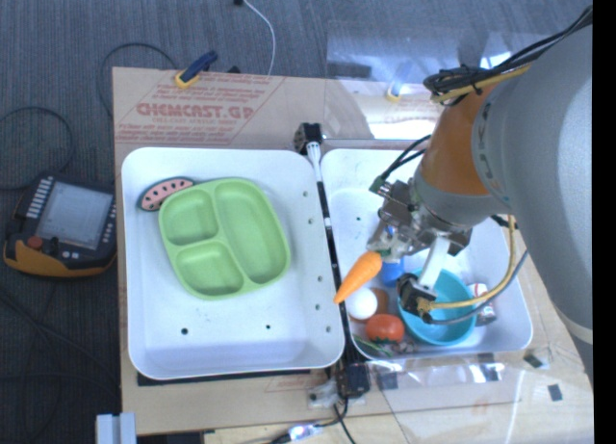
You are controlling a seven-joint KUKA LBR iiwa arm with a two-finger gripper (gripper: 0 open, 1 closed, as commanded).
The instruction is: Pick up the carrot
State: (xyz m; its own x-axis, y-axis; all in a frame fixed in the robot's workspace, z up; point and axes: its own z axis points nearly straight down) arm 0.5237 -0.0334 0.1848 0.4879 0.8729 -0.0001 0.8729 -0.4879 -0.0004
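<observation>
The carrot (358,276) is orange and tapered. It lies tilted at the left side of the right bin (351,206), with its thin tip resting over the divider between the bins. My gripper (393,240) hangs just above and to the right of the carrot's thick end, very close to it. The wrist hides whether it touches the carrot.
Crowded around the carrot in the right bin are a white ball (363,305), a red tomato (385,327), a blue bowl (441,315) and a small blue item (392,269). The left bin (144,336) holds a green divided plate (224,235) and a watermelon slice (162,193).
</observation>
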